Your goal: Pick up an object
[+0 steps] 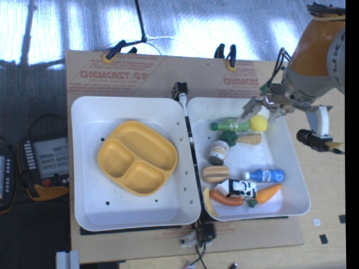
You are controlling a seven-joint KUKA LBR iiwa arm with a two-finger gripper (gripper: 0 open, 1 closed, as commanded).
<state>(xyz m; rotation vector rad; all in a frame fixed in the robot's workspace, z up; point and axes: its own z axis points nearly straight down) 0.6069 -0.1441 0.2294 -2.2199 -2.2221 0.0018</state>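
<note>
- Jaws are spread open with nothing between them, parked over the back of the right bin, just above the yellow lemon-looking ball and the cap end of the green bottle.
- No target named, so I'd bet on the lemon since it's closest. Probably light hollow plastic, smooth and round, so it'll squirt out if pinched off-center. Grab across its widest part.
- The green bottle looks stiff and light; take it across the body, not the tapered neck.
- Other stuff in that bin: small jar, cone-ish wafer thing, bun, blue bottle, carrot.
- Left bin has a yellow divided plate.
- Hard to tell: the fingertips blur into the wrist hardware, so how high they hang over the lemon is a guess. The pile at the front (black-and-white thing, something red-orange) overlaps too much to sort out.
</note>
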